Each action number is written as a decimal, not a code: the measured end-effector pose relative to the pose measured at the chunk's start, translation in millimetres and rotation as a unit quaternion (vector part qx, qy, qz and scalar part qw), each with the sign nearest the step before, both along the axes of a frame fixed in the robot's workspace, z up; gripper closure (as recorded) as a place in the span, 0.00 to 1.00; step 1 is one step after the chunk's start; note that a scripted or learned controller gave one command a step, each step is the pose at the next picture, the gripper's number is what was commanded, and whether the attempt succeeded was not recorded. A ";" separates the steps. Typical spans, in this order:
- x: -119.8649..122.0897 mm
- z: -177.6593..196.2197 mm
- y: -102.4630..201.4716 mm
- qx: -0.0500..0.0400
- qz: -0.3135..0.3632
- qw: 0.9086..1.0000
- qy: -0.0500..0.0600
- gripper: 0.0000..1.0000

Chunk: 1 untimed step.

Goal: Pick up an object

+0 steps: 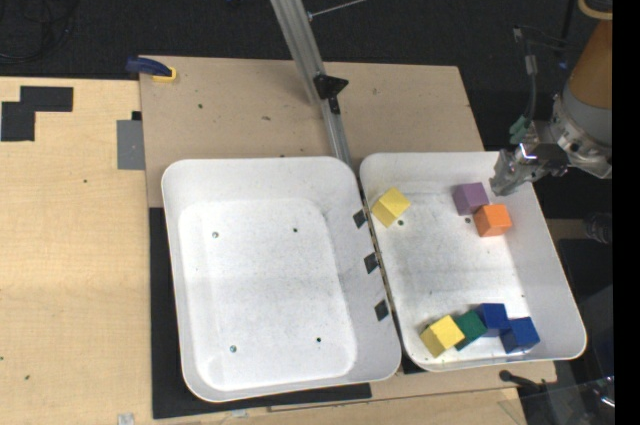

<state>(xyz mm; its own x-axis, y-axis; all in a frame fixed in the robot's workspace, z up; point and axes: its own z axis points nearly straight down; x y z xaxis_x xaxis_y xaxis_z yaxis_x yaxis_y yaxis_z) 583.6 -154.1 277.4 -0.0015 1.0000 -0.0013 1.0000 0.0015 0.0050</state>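
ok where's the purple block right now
The purple block sits in the right bin, near its far right corner, touching the orange block and just left of the tool.

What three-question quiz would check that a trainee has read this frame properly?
1. True or false: the orange block touches the purple block.
2. Which block lies nearest the divider between the two bins: A the lone yellow block, B the green block, C the purple block?
3. Name the colours in the cluster by the right bin's near edge.

Key
1. True; they sit against each other, just below the tool.
2. A.
3. Yellow, green and blue: a yellow block, the green block and two blue blocks.
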 end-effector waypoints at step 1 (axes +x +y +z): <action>0.3 13.5 -0.4 0.001 0.001 1.000 0.003 1.00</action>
<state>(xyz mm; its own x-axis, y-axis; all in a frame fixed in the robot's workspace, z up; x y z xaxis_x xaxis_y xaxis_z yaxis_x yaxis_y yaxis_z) 584.0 -154.5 290.9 -0.0034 1.0000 -0.0001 1.0000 0.0034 0.0000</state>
